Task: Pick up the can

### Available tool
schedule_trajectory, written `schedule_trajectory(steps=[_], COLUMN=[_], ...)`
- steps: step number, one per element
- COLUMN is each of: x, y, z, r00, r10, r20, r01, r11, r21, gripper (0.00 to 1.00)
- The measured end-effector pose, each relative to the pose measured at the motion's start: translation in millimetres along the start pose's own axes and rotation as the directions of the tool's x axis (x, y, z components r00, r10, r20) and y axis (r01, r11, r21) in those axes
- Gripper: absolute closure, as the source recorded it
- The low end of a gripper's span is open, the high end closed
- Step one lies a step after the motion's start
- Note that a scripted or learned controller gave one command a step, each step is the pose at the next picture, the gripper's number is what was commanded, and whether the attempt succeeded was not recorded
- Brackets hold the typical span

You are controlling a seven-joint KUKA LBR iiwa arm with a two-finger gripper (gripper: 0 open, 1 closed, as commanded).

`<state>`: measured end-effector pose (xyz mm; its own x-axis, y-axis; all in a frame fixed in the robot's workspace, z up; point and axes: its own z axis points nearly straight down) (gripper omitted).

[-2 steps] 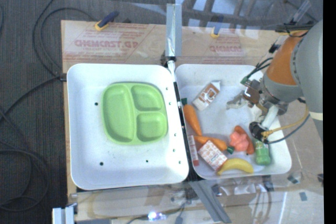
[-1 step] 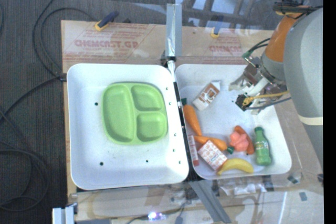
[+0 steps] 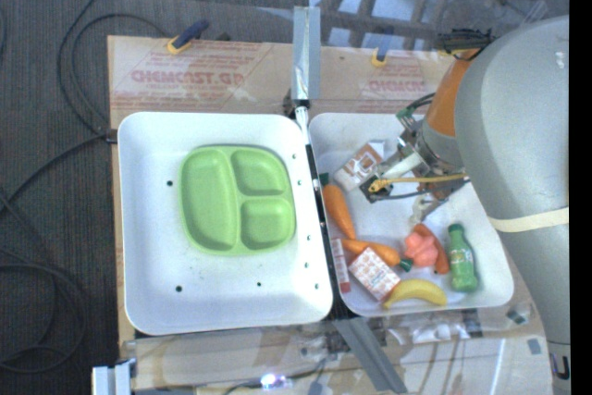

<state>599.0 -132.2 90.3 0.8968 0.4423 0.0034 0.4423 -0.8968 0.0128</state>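
The can (image 3: 360,166), with a brown and white label, lies on its side at the back left of the right bin (image 3: 495,291). My gripper (image 3: 410,169) hangs over the middle of that bin, just right of the can and close to it. From this angle I see nothing held in the gripper. The arm's grey bulk hides the bin's back right part.
The right bin also holds an orange carrot (image 3: 339,210), a second carrot (image 3: 381,252), a red and white carton (image 3: 374,274), a banana (image 3: 415,293), a red fruit (image 3: 421,246) and a green bottle (image 3: 460,259). A green divided plate (image 3: 239,199) lies in the left bin (image 3: 148,282).
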Motion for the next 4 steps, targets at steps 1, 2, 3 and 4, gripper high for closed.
schedule_trajectory(steps=[1, 2, 3, 4], x=[45, 39, -40, -40], y=[26, 2, 85, 85], z=[-73, -5, -90, -90], r00=[0.968, 0.985, 0.986, 0.986], r10=[0.249, 0.170, 0.166, 0.165], r20=[0.012, 0.006, 0.011, 0.011], r01=[-0.249, -0.170, -0.166, -0.166], r11=[0.968, 0.985, 0.986, 0.986], r21=[0.008, 0.007, 0.011, 0.011], gripper=[0.00, 0.00, 0.00, 0.00])
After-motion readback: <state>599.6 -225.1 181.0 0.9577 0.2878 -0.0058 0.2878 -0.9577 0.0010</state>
